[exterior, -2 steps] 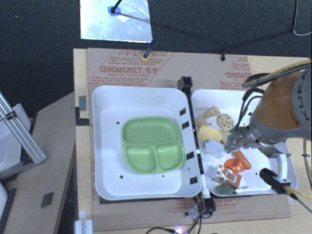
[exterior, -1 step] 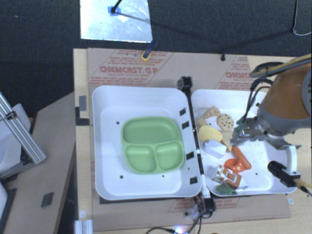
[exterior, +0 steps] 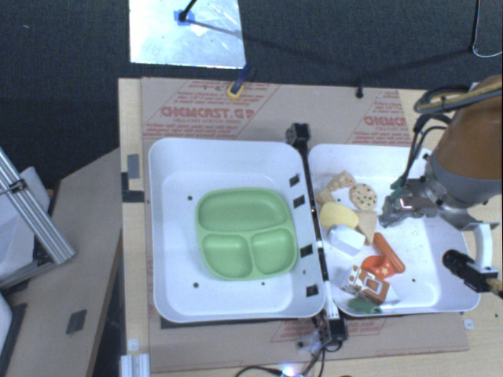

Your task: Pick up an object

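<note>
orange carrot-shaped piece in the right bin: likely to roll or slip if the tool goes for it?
The carrot looks like smooth, rigid toy food, so probably light and stiff, possibly slippery. Its rounded, elongated shape might roll if pushed sideways. It lies against a red piece, which may shift with it.

Left bin [exterior: 169,210], white and shallow, holds a green divided plate [exterior: 244,232] with three compartments, lying flat near its centre. Both bins rest on a brown cardboard sheet [exterior: 212,108] printed with red lettering. A small yellow clip [exterior: 235,91] sits at the sheet's upper edge. Above it, on dark carpet [exterior: 63,61], lies a shiny silver panel [exterior: 189,22]. A metal frame piece [exterior: 31,218] shows at far left, over a tan bench surface [exterior: 78,289].
</note>
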